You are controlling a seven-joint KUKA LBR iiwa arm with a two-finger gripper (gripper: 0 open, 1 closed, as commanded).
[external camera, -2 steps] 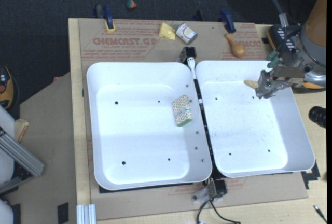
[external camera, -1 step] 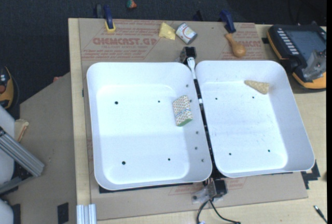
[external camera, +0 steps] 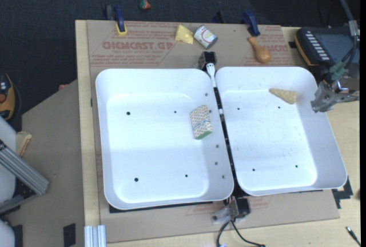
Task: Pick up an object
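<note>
Two white bins sit on the bench (external camera: 171,46). The left bin (external camera: 114,126) holds one patterned block (external camera: 201,122), near the divider. The right bin (external camera: 320,154) holds one tan wedge (external camera: 284,95). The pincer (external camera: 323,100) sits at the right bin's right rim; whether it is parted or closed cannot be determined.

Arm: reaches in at the right edge of the camera view, with little of it in frame.
Gripper (external camera: 327,98): a grey metal body, sitting at mid-height of the view, near the upper right.
Pose: the gripper end points leftward and slightly down.
Wiring: thin cables run up and to the right from the gripper body.
Grasp: nothing is seen between its tips.
</note>
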